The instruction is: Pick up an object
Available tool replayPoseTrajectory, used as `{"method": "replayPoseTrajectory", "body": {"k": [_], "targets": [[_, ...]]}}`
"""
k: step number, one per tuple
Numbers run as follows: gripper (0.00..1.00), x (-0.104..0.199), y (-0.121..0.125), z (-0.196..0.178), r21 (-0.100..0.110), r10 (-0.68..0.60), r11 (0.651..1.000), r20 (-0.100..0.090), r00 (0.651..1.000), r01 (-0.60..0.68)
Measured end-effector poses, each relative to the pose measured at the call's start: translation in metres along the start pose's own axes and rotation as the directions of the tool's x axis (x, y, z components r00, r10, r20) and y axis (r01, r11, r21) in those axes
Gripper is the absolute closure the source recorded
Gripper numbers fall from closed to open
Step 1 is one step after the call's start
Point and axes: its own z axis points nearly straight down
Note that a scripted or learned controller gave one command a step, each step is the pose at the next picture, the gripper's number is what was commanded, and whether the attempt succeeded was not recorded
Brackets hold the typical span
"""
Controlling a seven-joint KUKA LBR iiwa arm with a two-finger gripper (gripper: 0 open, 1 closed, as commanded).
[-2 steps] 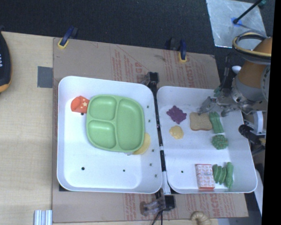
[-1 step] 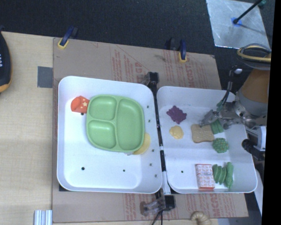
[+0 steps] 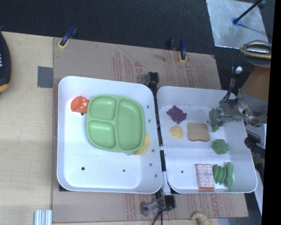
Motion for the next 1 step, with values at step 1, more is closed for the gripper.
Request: {"method": "replayPoseTrajectory", "body": {"k": [1], "targets": [[1.00,0.0735,-0.0318,-0.0658,0.005,-0.005,1.000,-0.007,1.000,0.005]]}}
